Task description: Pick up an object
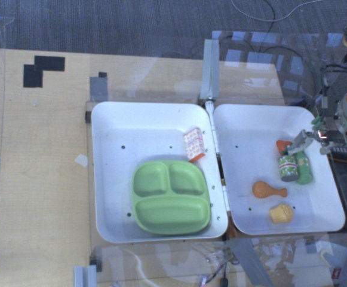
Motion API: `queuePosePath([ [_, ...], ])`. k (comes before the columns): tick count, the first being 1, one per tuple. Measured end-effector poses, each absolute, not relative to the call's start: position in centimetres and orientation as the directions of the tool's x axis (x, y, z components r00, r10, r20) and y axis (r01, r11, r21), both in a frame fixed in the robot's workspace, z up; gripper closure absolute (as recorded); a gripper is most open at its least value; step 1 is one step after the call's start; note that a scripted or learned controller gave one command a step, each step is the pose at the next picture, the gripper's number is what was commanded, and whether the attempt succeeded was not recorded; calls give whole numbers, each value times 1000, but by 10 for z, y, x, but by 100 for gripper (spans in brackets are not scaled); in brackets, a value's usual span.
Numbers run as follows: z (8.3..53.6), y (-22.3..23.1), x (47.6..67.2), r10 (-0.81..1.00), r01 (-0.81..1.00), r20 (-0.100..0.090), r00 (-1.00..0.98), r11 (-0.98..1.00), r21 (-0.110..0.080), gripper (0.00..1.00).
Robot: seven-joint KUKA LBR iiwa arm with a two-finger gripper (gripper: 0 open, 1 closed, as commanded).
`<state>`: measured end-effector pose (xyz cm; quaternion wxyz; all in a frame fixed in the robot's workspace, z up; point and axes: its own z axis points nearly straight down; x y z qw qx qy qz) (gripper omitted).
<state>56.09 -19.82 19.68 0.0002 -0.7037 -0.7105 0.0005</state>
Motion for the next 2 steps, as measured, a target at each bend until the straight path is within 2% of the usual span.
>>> queuePosePath([
  [1, 96, -196, 592, 993, 993, -1, 120, -120, 2, 0],
  [2, 104, -194, 594, 994, 994, -1, 111, -111, 2, 100],
])
